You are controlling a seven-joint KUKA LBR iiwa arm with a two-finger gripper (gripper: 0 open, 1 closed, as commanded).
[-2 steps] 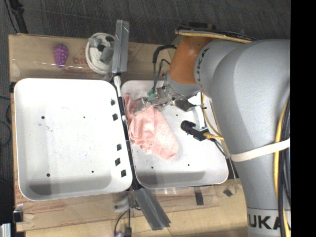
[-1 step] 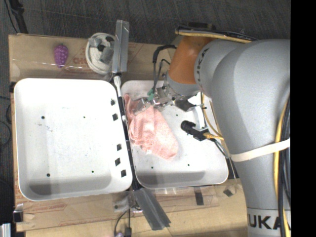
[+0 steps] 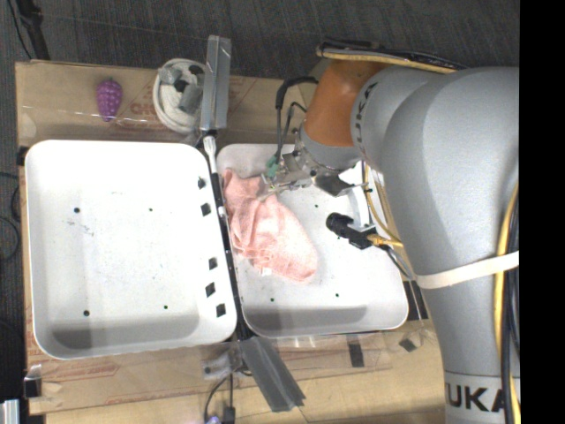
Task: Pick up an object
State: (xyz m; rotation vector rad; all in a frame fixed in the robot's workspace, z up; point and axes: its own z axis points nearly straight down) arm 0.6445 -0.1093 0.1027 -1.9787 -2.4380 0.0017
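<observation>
Looks like the grab step of the job, not yet a lift. Sits low in the right bin (image 3: 388, 312), that pincer (image 3: 281, 177), right at the top end of the pink cloth (image 3: 269, 237), touching it or just above it. Cannot tell if wide or narrow, too small and too dark there. Cannot tell if any cloth is caught, so best not to call it held. Lies crumpled against the left wall of the right bin, that cloth, near the wall shared with the left bin (image 3: 115, 237), most of it flat on the white floor. Seems to be the only thing to pick in the bins. Next, most likely: press down into a thick fold, squeeze tight, then go straight up slowly. Needs a good bite, since soft cloth slips out easily and a thin edge may slide away. Needs care near the bin wall too, so as not to bump it. On the writing: shows white letters "UKA" low on the grey arm (image 3: 441, 166), likely part of the maker's name, with the start cut off. Shows faint red marks on the brown bench (image 3: 62, 87) near a small purple toy (image 3: 109, 98) and a white roll (image 3: 177, 91), too pale to read.
</observation>
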